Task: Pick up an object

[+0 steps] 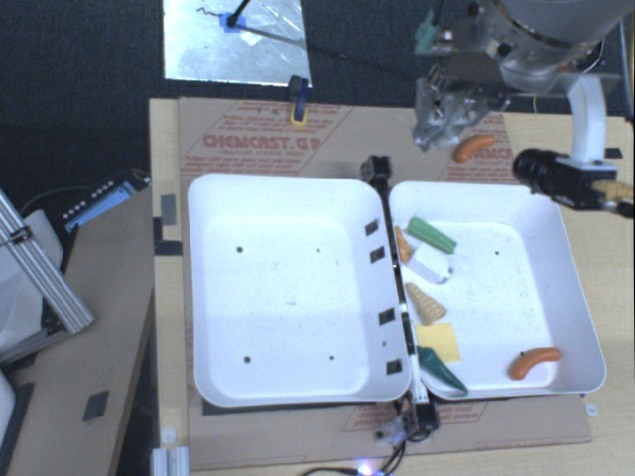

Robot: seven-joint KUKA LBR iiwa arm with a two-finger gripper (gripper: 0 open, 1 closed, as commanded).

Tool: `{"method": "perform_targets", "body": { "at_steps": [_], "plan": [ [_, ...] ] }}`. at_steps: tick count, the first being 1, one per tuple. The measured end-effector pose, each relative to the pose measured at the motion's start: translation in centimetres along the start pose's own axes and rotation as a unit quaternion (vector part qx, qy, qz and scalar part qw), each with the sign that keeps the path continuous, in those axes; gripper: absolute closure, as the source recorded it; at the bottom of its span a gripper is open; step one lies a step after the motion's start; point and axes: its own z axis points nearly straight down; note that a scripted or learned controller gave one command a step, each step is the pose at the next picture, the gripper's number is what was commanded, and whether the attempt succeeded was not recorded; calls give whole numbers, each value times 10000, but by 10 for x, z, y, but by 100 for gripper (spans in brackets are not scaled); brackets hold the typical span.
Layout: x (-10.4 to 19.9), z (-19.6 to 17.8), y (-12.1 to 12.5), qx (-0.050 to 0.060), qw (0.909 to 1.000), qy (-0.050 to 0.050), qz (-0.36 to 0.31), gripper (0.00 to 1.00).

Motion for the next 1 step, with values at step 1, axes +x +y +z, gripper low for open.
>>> {"method": "perform_targets", "body": {
  "at_steps": [1],
  "plan": [
    [-54,0,12,-12,10000,-11,52,100]
  ]
}}
